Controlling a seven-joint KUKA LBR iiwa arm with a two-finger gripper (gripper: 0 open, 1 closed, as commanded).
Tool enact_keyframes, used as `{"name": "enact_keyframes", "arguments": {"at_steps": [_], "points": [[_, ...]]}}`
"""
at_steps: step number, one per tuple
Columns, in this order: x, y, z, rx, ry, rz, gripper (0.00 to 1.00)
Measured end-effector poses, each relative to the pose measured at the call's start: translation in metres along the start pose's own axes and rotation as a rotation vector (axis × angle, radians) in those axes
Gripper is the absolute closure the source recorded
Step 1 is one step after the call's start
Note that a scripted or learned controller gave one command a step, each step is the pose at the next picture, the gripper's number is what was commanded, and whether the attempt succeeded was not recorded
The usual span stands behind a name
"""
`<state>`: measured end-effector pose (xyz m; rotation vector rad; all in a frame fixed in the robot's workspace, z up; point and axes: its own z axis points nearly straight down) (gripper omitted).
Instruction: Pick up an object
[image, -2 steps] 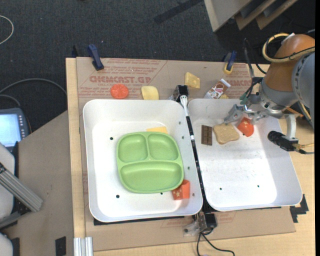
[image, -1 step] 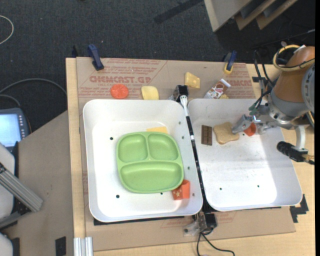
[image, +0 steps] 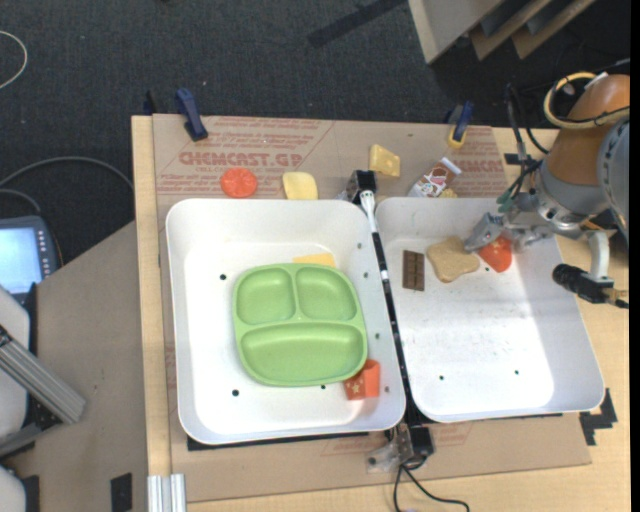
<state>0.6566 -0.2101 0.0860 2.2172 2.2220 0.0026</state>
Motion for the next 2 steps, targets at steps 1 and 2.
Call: {"name": "enact_keyframes", "arguments": {"at_steps": [1, 2], "points": [[0.001, 0.001, -0.012, -0.005, -0.001, -0.001, 1.00], [0.090, -0.039, -0.102, -0.003, 0.004, -0.006, 1.00]]}}
